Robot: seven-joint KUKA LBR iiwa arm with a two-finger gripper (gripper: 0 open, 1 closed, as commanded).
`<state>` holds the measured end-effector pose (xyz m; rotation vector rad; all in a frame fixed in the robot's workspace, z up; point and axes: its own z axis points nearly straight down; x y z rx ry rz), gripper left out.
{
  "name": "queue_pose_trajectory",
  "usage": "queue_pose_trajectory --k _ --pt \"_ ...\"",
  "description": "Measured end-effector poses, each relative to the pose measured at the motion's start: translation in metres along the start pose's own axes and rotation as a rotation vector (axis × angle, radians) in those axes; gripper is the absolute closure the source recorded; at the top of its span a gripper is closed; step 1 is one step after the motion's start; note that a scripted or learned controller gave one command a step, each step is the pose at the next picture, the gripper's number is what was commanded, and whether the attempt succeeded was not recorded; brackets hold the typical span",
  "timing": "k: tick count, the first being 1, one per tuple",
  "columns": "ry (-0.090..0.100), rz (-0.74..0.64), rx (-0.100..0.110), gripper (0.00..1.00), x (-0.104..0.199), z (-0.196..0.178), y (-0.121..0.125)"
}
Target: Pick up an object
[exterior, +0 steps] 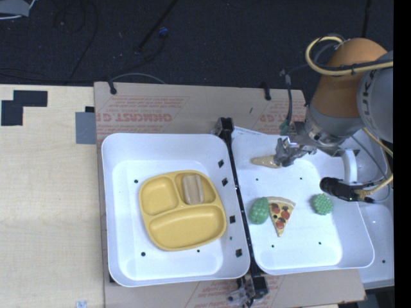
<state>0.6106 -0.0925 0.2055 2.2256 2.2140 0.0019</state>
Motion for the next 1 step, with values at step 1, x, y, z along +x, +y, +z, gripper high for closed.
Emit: queue_pose_trajectory --k 1 --pt "0.000 -0.005 0.000 1.00 -0.0012 -0.0527 0.0007"
